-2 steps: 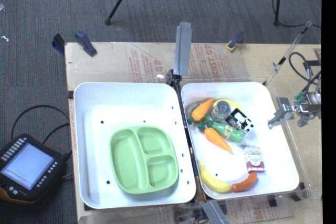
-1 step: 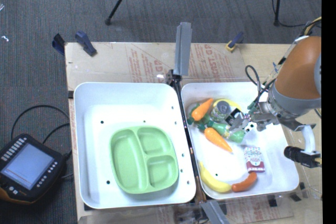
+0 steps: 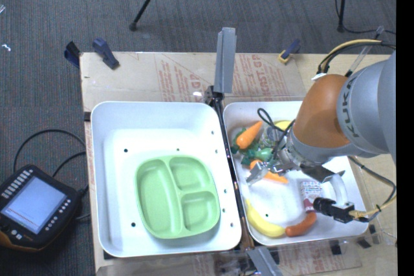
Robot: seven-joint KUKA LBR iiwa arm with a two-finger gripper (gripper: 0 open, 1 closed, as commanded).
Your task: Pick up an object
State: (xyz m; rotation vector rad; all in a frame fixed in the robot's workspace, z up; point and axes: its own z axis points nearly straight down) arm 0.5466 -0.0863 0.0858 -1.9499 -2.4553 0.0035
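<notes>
Low in the right bin (image 3: pixel 359 193), a yellow banana (image 3: pixel 261 219) and an orange-red sausage (image 3: pixel 301 224) lie nearest the camera, tips almost touching. Gripper (image 3: pixel 260 169) is down among clutter at the bin's left-centre: green toy (image 3: pixel 257 153), carrot (image 3: pixel 249 134) just above, smaller orange piece (image 3: pixel 276 177) beside the metal tips. Cannot tell whether the fingers are spread or pinching; nothing visibly between them. Left bin (image 3: pixel 110 132) holds a green divided tray (image 3: pixel 177 196), well apart. Risk, as I judge it: items crowd together, so closing could catch two at once or nudge the target aside; rounded toys may squirt out; bin wall close by limits approach.
</notes>
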